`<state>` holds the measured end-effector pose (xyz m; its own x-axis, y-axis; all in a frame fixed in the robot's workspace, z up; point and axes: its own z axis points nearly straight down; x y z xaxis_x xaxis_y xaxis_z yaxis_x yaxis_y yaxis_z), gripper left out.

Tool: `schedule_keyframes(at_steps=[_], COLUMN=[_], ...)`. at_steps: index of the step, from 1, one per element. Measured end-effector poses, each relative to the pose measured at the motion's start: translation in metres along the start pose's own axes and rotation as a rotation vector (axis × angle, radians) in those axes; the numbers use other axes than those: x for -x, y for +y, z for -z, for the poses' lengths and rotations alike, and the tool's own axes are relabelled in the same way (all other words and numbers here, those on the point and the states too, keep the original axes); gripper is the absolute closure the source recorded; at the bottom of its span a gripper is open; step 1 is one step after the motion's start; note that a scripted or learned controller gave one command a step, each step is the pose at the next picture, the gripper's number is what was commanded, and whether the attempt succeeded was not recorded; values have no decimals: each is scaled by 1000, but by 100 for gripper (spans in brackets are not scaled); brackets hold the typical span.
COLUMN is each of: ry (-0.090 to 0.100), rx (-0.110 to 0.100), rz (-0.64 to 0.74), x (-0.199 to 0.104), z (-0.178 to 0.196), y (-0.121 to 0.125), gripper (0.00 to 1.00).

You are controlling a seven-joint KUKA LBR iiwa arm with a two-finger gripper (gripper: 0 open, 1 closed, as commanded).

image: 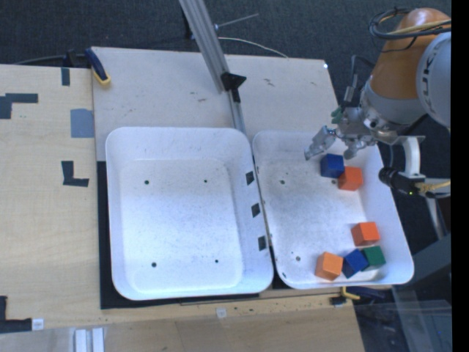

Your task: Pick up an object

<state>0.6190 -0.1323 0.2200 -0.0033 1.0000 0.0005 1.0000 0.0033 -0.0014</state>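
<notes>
End effector [335, 146] fingers spread open, nothing held, above blue cube [331, 166]; partial "KU" lettering on arm [418, 57].

the two bins, left bin [176, 211] and right bin [308, 211], are white with dark speckles. the blocks: one blue block [331, 166], an orange block [350, 178] touching it, another orange [365, 233], a paler orange [329, 265], a darker blue [355, 262], one green [374, 255].
</notes>
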Motion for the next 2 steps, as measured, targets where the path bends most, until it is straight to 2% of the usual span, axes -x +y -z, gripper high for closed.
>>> schedule_keyframes(at_steps=[1,2], ry=[-4,0], rx=[2,1], rz=[-7,2], x=[62,22], z=[24,16], y=[-14,10], gripper=[0,0])
